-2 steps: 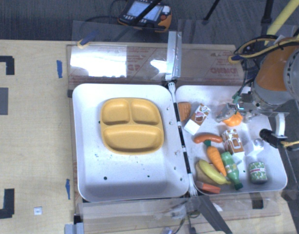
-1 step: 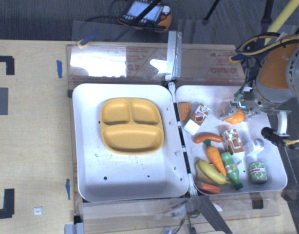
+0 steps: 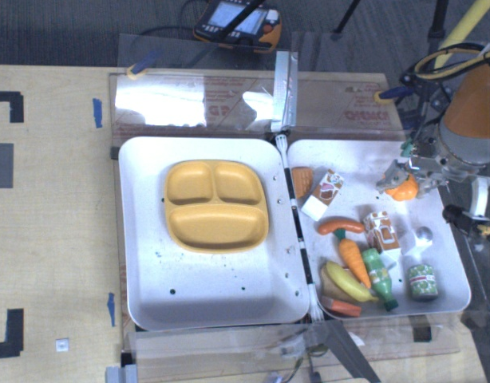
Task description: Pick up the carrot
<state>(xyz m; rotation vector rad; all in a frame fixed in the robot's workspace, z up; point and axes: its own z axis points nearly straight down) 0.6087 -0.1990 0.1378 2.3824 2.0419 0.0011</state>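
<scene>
The carrot (image 3: 355,262), orange with a green top, lies in the right bin (image 3: 444,250) among other toy foods, pointing toward the front. It rests between a banana (image 3: 346,282) and a green bottle (image 3: 378,276). My gripper (image 3: 405,179) hangs over the bin's back right part, well behind and to the right of the carrot. A small orange piece (image 3: 403,189) sits right at the gripper's tip; the view does not show whether it is gripped.
A yellow divided plate (image 3: 217,204) lies in the left bin (image 3: 149,238). The right bin also holds a red sausage (image 3: 341,227), small cartons (image 3: 382,231), a green-labelled can (image 3: 422,281) and a brown slice (image 3: 302,182). A tablet (image 3: 235,22) lies behind the bins.
</scene>
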